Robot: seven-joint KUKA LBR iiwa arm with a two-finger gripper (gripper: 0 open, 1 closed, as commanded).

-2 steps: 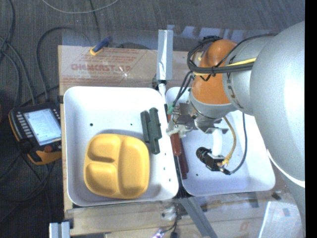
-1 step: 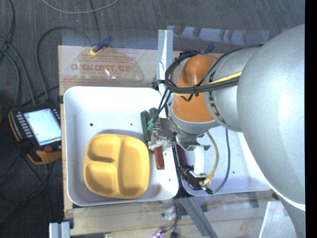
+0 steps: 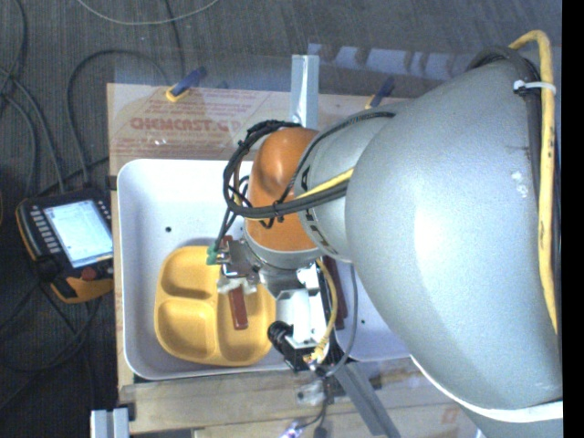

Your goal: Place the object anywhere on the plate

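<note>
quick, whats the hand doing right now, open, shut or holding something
Hand: over the yellow plate in the left bin; a brown object sits at its tip, but open or shut cannot be told.

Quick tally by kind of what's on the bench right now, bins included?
White bins: 2, by the rig description; the arm covers most of the right one
Yellow divided plate: 1
Small brown object over the plate, at the end effector: 1
Total: 4

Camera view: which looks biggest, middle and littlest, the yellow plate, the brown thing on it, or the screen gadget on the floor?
1. Yellow divided plate, biggest.
2. Handheld screen controller, middle, though it sits lower, farther from the camera.
3. Small brown object, littlest.
</note>
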